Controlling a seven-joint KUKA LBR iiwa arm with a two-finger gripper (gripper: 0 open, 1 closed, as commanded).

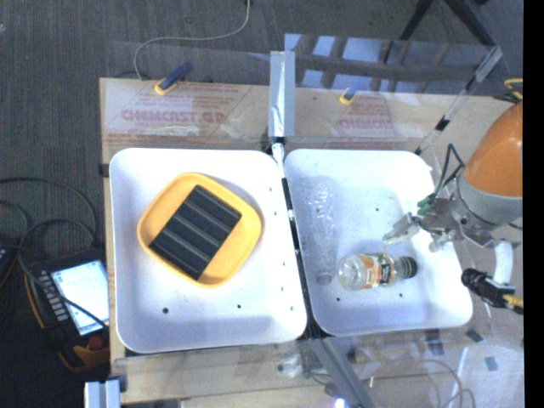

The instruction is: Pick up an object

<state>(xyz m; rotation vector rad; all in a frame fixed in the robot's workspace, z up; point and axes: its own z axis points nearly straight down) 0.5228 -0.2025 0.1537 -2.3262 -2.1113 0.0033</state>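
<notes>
Camera view: tool (414,225) hangs open, holding nothing, above the bottle (376,271); yellow dish (201,229) fills the left bin (140,325).

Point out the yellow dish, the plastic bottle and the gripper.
yellow dish (159,208): camera view, on its bare yellow rim, left bin.
plastic bottle (370,271): camera view, on its clear body, right bin.
gripper (406,229): camera view, at its fingertips above the right bin.

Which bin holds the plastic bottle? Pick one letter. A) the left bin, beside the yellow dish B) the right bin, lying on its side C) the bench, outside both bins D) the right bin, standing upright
B: the plastic bottle lies on its side on the floor of the right bin, while the yellow dish sits alone in the left bin.
</notes>
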